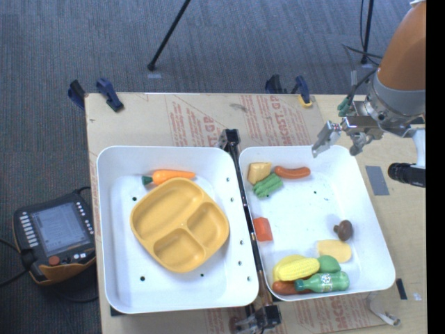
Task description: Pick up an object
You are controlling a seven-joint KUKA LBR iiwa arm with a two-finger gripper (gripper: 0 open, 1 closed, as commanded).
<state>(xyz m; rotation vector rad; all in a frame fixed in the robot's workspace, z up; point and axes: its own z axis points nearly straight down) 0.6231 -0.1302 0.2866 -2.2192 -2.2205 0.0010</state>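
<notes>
Currently left bin (111,186): yellow tray (179,224) + carrot (170,176). Right bin (361,207): toy food pile (309,273), sausage (292,172). Hand (342,139) wide, holding nothing, over tabletop (160,120).

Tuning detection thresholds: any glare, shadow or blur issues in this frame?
Camera view: lighting even and soft; the white bins look bright, but the yellow tray and toy food keep their colour. Shadows faint, just under items like the brown piece. Bin contents are fairly sharp; the pincer at the upper right looks softer, its fingers hard to resolve.
</notes>
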